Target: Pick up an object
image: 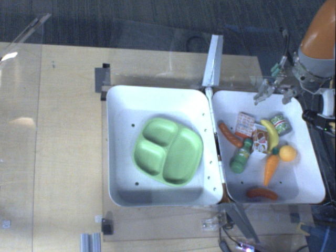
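**Bench stock, two bins**

I see the gripper (pixel 270 91) over the far rim of the right bin (pixel 310 185); I cannot tell its state. Right bin: banana (pixel 271 132), orange ball (pixel 287 153), carrot (pixel 270 168), green bottle (pixel 241 157), two sausages (pixel 229 133) (pixel 261 193), a can (pixel 280 124), small packets (pixel 244 123). Left bin (pixel 123 193): green divided plate (pixel 168 151).

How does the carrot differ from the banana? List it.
Colour: the carrot is orange, the banana yellow.
Shape: the carrot is straight and tapers to a point at its lower end; the banana is curved.
Place: the carrot lies below the banana, nearer the bin's front wall.
Shared: both lie in the right bin, beside a yellow round fruit.
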You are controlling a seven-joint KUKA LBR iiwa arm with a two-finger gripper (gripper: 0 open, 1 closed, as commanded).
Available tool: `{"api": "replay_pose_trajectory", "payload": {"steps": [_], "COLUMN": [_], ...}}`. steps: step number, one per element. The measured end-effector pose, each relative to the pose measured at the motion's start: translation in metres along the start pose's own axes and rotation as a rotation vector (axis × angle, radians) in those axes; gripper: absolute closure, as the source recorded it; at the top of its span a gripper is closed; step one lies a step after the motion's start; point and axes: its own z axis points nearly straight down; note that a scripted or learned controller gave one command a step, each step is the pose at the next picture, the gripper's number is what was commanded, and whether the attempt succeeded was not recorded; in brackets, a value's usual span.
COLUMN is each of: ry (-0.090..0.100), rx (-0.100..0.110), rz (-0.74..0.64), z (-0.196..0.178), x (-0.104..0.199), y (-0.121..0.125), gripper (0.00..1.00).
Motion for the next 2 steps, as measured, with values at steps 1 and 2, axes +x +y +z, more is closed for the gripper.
{"api": "replay_pose_trajectory", "payload": {"steps": [1,2], "ry": [-0.001,0.0], "rx": [-0.017,-0.029], "rz": [0.152,0.148], "z": [0.131,0.118], "x": [-0.03,-0.028], "y": [-0.029,-0.024], "gripper": [0.0,1.0]}}
